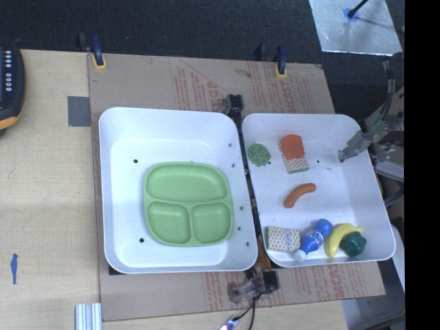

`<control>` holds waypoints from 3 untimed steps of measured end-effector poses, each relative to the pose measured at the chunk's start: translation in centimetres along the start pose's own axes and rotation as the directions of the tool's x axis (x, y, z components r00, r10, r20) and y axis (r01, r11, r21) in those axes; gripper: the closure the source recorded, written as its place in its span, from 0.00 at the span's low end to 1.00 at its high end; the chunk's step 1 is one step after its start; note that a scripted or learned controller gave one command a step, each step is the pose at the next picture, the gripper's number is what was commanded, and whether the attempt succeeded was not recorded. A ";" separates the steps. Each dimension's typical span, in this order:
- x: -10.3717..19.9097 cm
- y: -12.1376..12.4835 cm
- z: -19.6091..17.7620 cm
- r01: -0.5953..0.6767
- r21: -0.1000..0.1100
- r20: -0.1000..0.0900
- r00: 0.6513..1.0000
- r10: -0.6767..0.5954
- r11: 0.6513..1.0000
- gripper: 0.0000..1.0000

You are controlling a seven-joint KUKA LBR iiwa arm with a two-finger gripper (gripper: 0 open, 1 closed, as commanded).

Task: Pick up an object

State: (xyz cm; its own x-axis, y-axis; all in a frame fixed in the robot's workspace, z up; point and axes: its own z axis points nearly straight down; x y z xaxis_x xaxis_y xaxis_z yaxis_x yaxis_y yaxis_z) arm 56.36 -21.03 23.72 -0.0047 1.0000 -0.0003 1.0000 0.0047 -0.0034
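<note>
The right bin (344, 184) holds several small objects. A green broccoli piece (258, 154) and a red-and-tan block (293, 153) lie at its far side, an orange-brown sausage (300, 194) lies in the middle. Along the near wall sit a patterned packet (282, 238), a blue bottle (313, 238), a yellow banana (339, 238) and a dark green piece (355, 245). My gripper (352, 148) hangs at the bin's right rim, apart from all of them, with nothing between its fingers that I can make out.
The left bin (117, 184) contains a light green divided plate (187, 203). Clamps hold the cardboard sheet (206, 81) at the far edge. A dark device (10, 84) sits at the far left of the bench.
</note>
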 end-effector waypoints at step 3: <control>8.8 8.5 13.1 0.004 0.001 0.000 1.000 -0.004 1.000 1.00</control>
